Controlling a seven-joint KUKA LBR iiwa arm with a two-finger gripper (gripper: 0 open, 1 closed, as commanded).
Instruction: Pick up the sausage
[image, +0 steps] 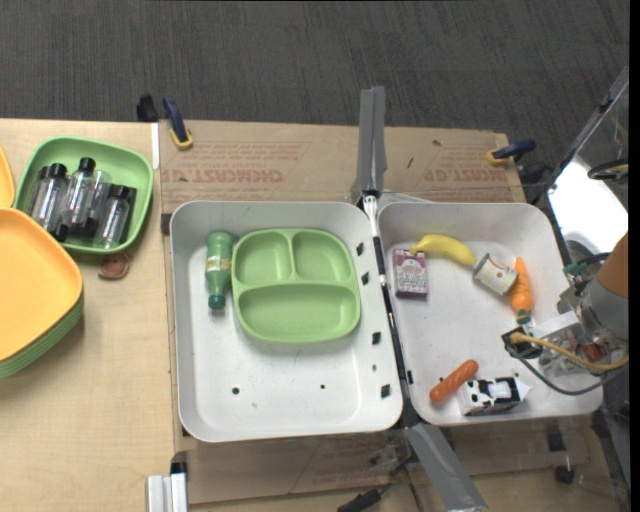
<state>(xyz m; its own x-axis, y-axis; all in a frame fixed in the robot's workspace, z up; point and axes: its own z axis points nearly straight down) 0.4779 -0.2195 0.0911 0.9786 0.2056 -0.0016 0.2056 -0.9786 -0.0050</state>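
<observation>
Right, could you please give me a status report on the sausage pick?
Gripper at right bin's right rim, apart from sausage. Sausage lies on bin floor, near front. Black-and-white toy close beside it.

Orange plates (35, 290) and the arm (608, 300) run off the edges.

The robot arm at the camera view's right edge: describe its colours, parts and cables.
The arm is grey, with an orange band above the wrist at the picture's edge. Its gripper end is a cluster of pale metal parts. A yellow cable and a thin dark cable loop out from it.
</observation>
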